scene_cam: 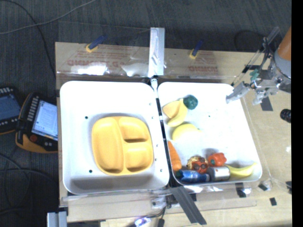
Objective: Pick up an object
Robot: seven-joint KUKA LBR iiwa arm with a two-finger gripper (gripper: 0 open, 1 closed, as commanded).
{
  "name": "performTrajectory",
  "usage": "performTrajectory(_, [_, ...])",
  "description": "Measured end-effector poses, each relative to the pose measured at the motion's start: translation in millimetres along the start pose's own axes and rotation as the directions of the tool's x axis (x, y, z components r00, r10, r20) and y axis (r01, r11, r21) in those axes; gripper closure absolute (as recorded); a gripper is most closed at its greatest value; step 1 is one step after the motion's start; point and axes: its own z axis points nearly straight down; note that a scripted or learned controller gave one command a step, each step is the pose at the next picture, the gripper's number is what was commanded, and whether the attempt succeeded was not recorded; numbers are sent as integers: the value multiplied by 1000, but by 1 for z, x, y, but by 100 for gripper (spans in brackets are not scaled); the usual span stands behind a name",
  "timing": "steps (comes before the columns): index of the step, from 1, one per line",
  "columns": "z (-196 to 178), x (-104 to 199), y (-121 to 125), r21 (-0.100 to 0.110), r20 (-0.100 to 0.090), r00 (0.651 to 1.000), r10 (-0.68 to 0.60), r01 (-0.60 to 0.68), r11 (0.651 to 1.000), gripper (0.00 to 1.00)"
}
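Banana (241, 170), smooth and curved, in right bin (236, 126) at near corner, beside red pepper (216, 159) and shiny can (218, 174). Gripper (244, 92) over bin's far right rim, holding nothing; finger spread: cannot tell.

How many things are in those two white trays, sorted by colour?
Yellow: 4, the divided plate, wedge, pale round piece and banana
Orange or red: 3, the carrot, red-orange piece and mottled ball
Green: 1, the dark ball
Blue: 1, the can
Silver: 1, the cylinder
Total: 10
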Motion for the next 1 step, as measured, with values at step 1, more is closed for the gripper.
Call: performTrajectory(1, [61,100,25,0,0,987,-159,159,987,0])
